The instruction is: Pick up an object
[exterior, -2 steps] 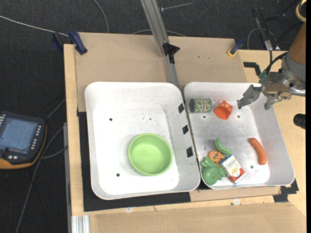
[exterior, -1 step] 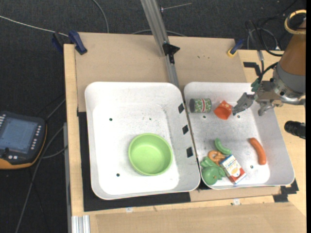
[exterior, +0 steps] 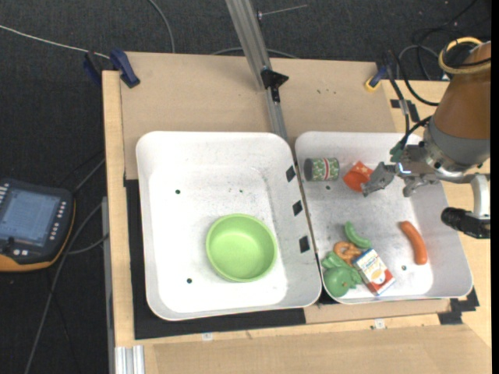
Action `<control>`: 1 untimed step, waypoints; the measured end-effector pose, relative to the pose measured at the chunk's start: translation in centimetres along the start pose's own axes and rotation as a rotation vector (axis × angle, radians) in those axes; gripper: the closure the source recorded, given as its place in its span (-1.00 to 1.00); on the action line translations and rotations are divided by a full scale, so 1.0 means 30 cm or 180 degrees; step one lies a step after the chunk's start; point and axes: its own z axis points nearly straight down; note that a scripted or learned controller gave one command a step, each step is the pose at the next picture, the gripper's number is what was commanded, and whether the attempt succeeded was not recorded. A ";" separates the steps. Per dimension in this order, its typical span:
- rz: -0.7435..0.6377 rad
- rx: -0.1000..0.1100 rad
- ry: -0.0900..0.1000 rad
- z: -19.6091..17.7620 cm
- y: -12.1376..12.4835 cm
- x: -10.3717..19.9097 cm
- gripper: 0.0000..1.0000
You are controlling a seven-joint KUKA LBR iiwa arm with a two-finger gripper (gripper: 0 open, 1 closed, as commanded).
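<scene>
Orange block (exterior: 356,176) sits in the upper part of the right bin (exterior: 460,283), with a green can (exterior: 321,168) lying just beside it at its 9 o'clock. It looks like the likeliest pick, since the gripper (exterior: 394,179) hangs at its 3 o'clock, close by.

Risk, as I judge it: one finger (exterior: 377,181) reaches toward the block from the side, so a descent from here could nudge the block into the can instead of straddling it. The block may skid on the smooth bin floor and the jaws may close on nothing.

Gripper fingers look spread apart, with nothing between them. Whether the nearer fingertip touches the block I cannot tell.

Farther out, an orange sausage (exterior: 415,241) lies at 5 o'clock from the gripper. A cluster of green bits (exterior: 341,275) and a small carton (exterior: 372,270) sits near the bin's bottom edge. A green bowl (exterior: 241,247) rests in the left bin (exterior: 156,166).
</scene>
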 end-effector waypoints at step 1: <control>-0.0001 0.0004 0.0001 0.164 -0.025 0.025 -1.00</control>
